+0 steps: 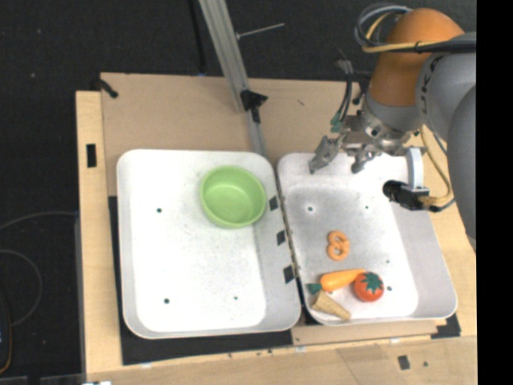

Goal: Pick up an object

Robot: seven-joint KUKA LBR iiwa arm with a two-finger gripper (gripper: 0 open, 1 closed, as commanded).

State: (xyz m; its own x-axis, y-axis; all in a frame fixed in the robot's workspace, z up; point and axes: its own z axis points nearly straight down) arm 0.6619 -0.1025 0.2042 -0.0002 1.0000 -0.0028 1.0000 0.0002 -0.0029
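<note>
Nearest the camera: worktop [200,111], a tan board that fills the middle of the frame and carries both bins; dark floor lies around it.
Arm: arm [449,79], grey with an orange band, comes in from the upper right of the frame and bends down toward the far edge of the right bin.
Left bin: left bin [160,295], white and shallow, in the centre-left of the frame; it holds one green bowl.
Right bin: right bin [417,239], white and shallow, in the centre-right of the frame, touching the left bin along their shared edge.
Pole: metal pole [224,42], slanting from the top of the frame down to the gap between the bins.
Green bowl: green bowl [232,197], upright, in the upper right part of the left bin.
Hand: hand [343,156], over the upper left corner of the right bin; its two fingers are spread apart with nothing between them.
Carrot: orange carrot [341,280], lying flat near the lower edge of the right bin, just beside the tomato.
Tomato: red tomato [369,287], right of the carrot, near the lower edge of the right bin.
Wedge: tan wedge [330,305], at the lower left corner of the right bin, just below the carrot.
Pretzel: orange pretzel [338,245], in the middle of the right bin, above the carrot and well apart from the hand.
</note>
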